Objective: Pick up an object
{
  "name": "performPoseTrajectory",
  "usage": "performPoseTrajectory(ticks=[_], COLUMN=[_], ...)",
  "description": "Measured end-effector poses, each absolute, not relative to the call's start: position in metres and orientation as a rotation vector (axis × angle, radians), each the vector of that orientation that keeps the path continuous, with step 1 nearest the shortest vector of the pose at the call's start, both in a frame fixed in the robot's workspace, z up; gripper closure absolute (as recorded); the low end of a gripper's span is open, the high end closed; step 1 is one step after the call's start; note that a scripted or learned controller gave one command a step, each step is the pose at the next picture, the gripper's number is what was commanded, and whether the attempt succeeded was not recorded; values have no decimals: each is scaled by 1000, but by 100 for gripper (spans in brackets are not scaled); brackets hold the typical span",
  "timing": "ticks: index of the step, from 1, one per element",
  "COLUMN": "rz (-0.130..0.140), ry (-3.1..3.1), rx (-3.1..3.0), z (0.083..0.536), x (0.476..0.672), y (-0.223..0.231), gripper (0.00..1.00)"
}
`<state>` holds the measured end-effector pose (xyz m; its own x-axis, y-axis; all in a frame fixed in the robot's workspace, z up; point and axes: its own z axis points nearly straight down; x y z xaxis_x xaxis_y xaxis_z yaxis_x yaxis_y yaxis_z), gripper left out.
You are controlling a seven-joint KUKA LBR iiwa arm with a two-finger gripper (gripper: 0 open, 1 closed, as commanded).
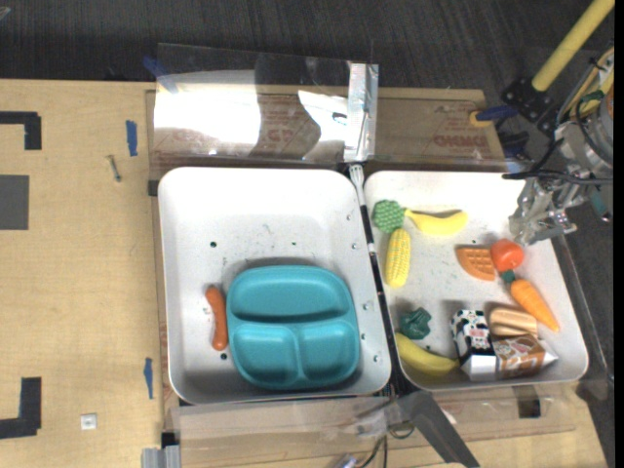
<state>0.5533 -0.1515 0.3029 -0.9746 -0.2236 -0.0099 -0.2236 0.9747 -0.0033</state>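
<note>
My gripper hangs over the far right corner of the right bin, just above and behind a red tomato. Its fingers stand apart, open, with nothing between them. Beside the tomato lie an orange slice and a carrot. Further left are a yellow banana, a corn cob and a green leafy piece. Near the front sit a second banana, a small green piece, a cow-patterned carton, a hot dog bun and a brown box.
The left bin holds a teal divided tray and an orange sausage along the tray's left side. A clear plastic wall stands behind the bins. A yellow pole slants in at the top right.
</note>
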Motion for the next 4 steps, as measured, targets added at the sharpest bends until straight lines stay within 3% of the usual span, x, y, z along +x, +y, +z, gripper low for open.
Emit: performPoseTrajectory(ticks=[2, 3, 4], rz=[-3, -3, -6], ry=[3097, 3101, 3109], rx=[-465, -424, -335], z=[304, 329, 364], x=[640, 669, 668], y=[-186, -202, -223], gripper=[100, 100, 100])
